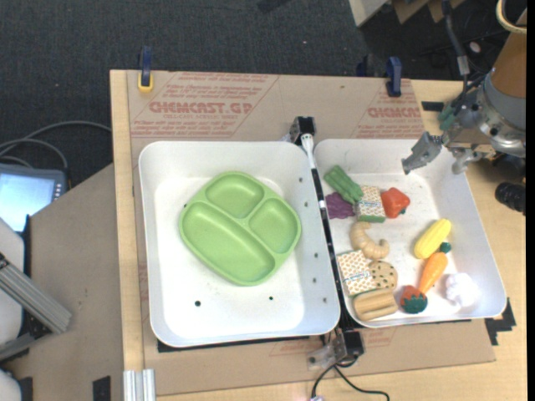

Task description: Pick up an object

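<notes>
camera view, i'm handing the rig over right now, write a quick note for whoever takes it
Gripper: open, holding nothing, up over the far right corner of the right bin.
Right bin: toy food, all lying loose, including a corn cob, carrot, red pepper, green vegetable and cookie.
Left bin: a green divided plate.
Done: nothing picked yet.
Left: lower onto one item, close, lift. The red pepper looks closest.

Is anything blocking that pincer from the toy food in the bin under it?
Nothing visible. The pincer hovers over the right bin's far corner, and the red pepper, corn and carrot lie uncovered on the bin floor. They sit close together, so neighbours may crowd a grasp.
</notes>
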`<state>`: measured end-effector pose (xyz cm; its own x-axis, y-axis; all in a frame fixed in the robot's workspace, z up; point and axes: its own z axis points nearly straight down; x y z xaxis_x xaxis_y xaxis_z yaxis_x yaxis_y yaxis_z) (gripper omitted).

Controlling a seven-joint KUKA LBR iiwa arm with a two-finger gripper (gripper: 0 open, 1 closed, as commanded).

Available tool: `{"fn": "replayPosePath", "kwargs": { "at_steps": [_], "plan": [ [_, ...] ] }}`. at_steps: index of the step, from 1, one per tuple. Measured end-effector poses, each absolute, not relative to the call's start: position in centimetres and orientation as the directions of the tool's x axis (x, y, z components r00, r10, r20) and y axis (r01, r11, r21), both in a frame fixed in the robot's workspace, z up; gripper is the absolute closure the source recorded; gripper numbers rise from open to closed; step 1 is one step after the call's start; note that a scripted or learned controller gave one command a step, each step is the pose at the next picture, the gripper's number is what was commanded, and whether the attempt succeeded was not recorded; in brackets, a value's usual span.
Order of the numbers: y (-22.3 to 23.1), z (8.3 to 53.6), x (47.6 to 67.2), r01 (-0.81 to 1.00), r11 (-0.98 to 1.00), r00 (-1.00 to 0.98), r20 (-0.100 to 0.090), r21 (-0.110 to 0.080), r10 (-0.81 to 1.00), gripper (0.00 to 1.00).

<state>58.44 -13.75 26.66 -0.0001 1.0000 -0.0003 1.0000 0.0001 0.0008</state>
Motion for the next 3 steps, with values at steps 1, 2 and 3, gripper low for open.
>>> {"fn": "replayPosePath", "kwargs": {
  "at_steps": [1,2,3],
  "plan": [
    [-16.5,15.6,63.2,1.0,0.0,0.0,0.001,-0.007,1.0,0.0],
    [-17.5,8.5,62.7,1.0,-0.002,0.002,0.0,-0.001,1.0,0.0],
    [-21.7,11.3,66.2,1.0,0.0,0.001,-0.003,0.006,1.0,0.0]
  ]
}}
